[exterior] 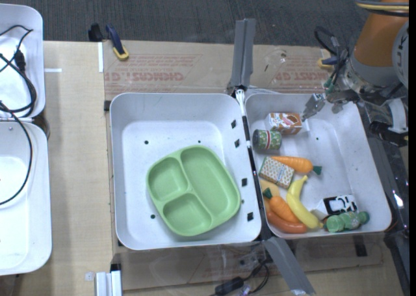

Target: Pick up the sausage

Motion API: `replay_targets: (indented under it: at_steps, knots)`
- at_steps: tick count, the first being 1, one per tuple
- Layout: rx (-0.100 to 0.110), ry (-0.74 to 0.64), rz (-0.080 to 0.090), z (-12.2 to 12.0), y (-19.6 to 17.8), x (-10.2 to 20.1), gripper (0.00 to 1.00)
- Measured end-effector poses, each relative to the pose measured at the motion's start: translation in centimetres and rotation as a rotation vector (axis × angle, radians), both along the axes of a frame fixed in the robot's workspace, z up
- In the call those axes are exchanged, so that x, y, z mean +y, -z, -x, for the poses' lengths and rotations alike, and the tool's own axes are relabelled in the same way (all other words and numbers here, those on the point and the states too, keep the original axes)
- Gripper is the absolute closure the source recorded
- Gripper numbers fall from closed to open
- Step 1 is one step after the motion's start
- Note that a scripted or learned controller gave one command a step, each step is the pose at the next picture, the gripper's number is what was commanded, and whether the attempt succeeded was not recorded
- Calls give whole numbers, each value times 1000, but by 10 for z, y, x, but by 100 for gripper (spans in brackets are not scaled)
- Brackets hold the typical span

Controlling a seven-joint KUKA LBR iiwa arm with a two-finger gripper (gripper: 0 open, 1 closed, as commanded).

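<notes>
So here's where I'm at. My gripper is hanging over the far end of the right bin, just right of a little orange-and-white packet. Honestly can't tell whether it's spread or pressed together, it's too small and thin from this angle. Nothing visible in it either way.

The sausage is at the opposite end, down in the near left corner of that same bin. It's the reddish-orange curved one lying flat along the near wall. A small carrot sits right against its far side, and the lower end of the banana comes down next to its right end. So it's well apart from my gripper, with most of the pile in between.

The rest of the right bin: a green can on its side just below the packet, a bigger carrot lying across the middle, and a checkered cracker tucked against it. Off in the near right corner there's a black-and-white block with some green grapes just beside it.

The left bin has a green divided plate sitting a bit tilted in the middle.
</notes>
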State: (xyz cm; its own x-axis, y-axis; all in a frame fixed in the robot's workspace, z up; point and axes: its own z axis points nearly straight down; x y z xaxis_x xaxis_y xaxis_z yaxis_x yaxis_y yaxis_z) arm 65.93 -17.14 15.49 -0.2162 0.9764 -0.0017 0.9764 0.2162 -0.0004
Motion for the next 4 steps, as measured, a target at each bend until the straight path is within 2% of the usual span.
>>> replay_targets:
  at_steps: [1, 4]
  knots:
    - [-19, -18, 4, -3, 41, 17, 0]
    - [-20, 35, 0, -7, 49, 20, 0]
